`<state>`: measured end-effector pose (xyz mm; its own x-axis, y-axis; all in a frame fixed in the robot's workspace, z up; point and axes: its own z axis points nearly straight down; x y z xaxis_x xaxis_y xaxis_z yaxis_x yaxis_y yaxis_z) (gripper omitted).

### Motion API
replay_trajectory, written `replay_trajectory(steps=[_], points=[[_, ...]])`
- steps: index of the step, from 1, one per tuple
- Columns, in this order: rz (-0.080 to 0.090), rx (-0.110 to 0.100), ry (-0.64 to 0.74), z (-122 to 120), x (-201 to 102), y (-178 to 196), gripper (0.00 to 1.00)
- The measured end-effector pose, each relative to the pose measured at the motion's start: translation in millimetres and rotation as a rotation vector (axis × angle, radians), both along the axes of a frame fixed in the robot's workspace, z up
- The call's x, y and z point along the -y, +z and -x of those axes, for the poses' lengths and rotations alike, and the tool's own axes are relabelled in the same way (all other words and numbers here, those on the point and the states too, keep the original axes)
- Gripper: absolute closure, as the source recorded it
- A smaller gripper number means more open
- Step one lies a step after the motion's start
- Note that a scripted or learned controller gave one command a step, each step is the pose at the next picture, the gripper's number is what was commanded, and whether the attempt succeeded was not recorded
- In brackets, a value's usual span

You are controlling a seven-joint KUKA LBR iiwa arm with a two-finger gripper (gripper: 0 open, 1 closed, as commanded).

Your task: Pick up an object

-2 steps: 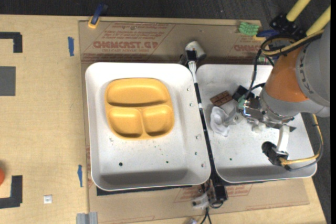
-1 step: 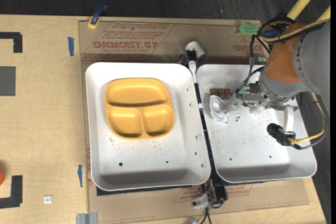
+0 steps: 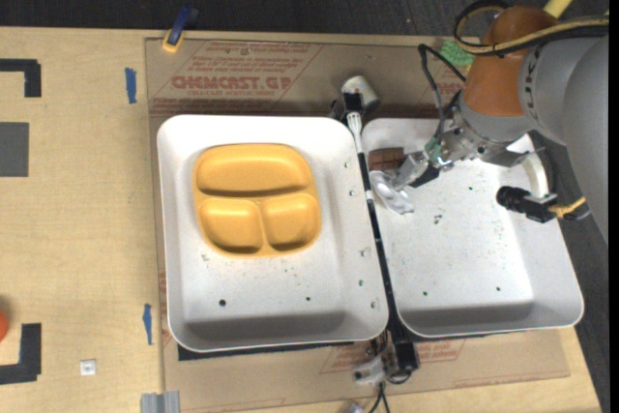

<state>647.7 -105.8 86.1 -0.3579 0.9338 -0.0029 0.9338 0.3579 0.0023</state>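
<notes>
The pincer (image 3: 393, 191) hangs low over the upper left corner of the right bin (image 3: 484, 300), close to the wall between both bins. Whether it is released or clenched, I cannot tell. A yellow three-compartment tray (image 3: 257, 198) lies in the left bin (image 3: 193, 305), well apart from the pincer.

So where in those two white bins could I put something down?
In the right bin the front half is bare, from the gripper to the near wall. The left bin has a bare strip between the yellow divided tray and its near wall. Crowded: the right bin's far-left corner, where the gripper sits by a crumpled pale object.
</notes>
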Motion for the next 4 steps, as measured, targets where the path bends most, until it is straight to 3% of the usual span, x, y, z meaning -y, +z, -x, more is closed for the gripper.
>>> replay_trajectory(steps=[1,2,3,4], points=[[0.000,0.000,0.001,0.0,0.0,0.0,0.00],[-0.002,-0.002,-0.008,89.3,8.2,-0.4,0.00],[-0.006,-0.019,0.200,-12.4,28.6,-1.5,0.00],[-0.002,-0.003,0.200,52.9,3.1,23.9,0.00]])
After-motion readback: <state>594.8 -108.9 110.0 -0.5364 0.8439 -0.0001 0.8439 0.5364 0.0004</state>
